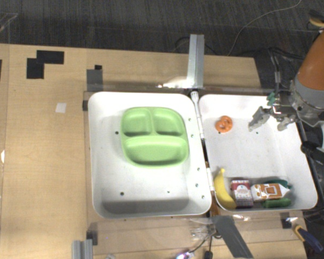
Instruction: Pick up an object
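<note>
**A:** Since the task names no particular thing, what sits closest to the gripper (pixel 270 118)?

**B:** A small orange ring-shaped object (pixel 223 124), lying flat on the floor of the right bin (pixel 259 161), toward its far left part. The gripper hangs to its right, near but apart — its fingers (pixel 256 121) look spread and hold nothing.

**A:** How would that ring handle?

**B:** My guess: light and small, perhaps a rubbery or plastic toy. Being low and flat, it could slip aside — closing across its outer rim from above seems safest.

**A:** Anything else to choose from?

**B:** Along the near wall of the same bin, a yellow banana (pixel 222 190) curves upright beside a dark red packet (pixel 242 193), an orange-and-white carton (pixel 267 190) and something green (pixel 275 202). They are packed touching, so harder to take singly. The banana would likely bruise.

**A:** Any writing?

**B:** The packets carry printed labels, too small to read. The left bin (pixel 105 161) holds a green divided plate (pixel 153 135) — stiff, wide, awkward for two fingers.
</note>
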### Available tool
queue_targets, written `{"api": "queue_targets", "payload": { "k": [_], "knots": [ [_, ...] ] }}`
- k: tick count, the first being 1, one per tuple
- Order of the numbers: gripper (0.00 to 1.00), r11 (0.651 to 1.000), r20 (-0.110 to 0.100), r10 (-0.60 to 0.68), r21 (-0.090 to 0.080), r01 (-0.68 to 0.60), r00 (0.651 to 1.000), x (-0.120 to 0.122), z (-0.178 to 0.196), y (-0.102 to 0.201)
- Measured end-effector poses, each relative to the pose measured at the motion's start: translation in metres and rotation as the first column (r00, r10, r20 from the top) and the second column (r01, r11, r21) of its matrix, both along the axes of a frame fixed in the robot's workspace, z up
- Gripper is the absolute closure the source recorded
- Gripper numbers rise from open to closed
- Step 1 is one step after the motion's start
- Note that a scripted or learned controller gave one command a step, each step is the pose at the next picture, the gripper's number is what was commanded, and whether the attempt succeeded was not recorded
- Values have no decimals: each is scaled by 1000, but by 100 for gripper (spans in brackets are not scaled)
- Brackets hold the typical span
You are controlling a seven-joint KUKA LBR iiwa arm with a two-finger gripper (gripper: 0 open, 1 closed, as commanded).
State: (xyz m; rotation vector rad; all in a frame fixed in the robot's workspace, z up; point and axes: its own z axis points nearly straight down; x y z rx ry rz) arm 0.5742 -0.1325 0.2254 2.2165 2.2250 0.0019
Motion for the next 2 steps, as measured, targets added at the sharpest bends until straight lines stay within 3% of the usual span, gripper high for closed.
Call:
{"api": "queue_targets", "payload": {
  "k": [1,2],
  "knots": [
    [0,995,0,-96,0,96,995,-44,1,-11],
    [0,994,0,109,0,-109,994,26,-93,29]
  ]
}}
